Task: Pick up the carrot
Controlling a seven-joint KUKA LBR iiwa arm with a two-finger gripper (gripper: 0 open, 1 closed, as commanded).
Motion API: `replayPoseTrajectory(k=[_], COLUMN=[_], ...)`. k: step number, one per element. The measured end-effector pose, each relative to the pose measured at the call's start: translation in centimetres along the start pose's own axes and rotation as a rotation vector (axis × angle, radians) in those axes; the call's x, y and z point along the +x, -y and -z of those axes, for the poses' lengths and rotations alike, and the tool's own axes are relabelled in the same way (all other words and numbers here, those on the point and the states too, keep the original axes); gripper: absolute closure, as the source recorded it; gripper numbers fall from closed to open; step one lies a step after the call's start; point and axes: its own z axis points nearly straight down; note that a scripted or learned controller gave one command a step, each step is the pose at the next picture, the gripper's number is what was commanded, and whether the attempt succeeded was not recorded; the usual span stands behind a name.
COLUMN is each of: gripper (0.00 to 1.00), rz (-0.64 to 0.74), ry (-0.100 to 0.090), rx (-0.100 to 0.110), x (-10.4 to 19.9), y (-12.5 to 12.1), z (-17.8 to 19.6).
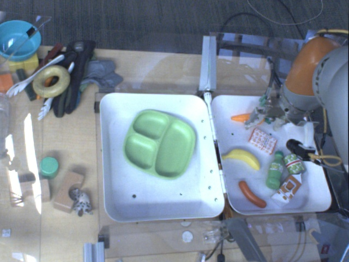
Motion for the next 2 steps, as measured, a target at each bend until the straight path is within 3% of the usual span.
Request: replayPoseTrajectory(k=[1, 2], gripper=[0.0, 1.0], rz=[0.178, 0.181], ry=[0.002, 0.008], rx=[0.014, 0.013], x=[5.0, 4.8], y=[-2.1, -2.1], z=[-1.0, 0.1])
